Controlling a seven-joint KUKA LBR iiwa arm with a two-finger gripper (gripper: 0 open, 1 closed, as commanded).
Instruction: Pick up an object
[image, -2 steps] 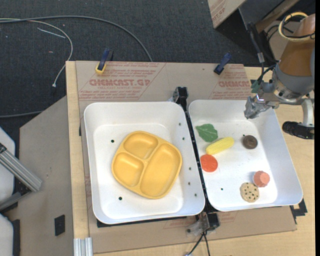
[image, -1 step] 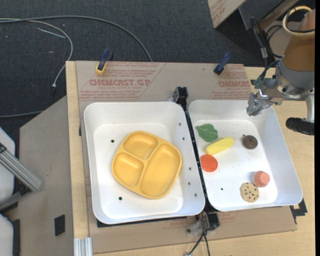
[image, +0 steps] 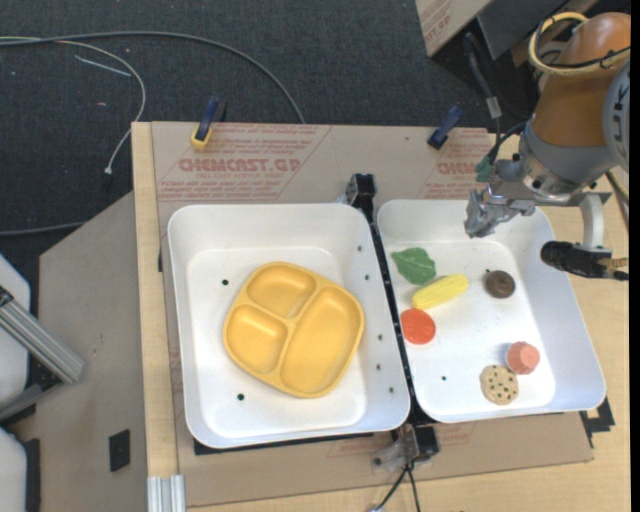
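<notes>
Dark carpet floor (image: 80, 130) surrounds the bench (image: 250, 165), with pale cables (image: 120, 70) trailing across it. Blue clamps (image: 208, 120) grip the bench's far edge.

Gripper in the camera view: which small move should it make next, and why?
Probably it should move toward the brown ball and come down over it. The gripper hangs above the far part of the right bin with nothing between its fingers. The ball is the nearest item and lies apart from the leaf and the corn, so it seems the easiest to grasp.
</notes>
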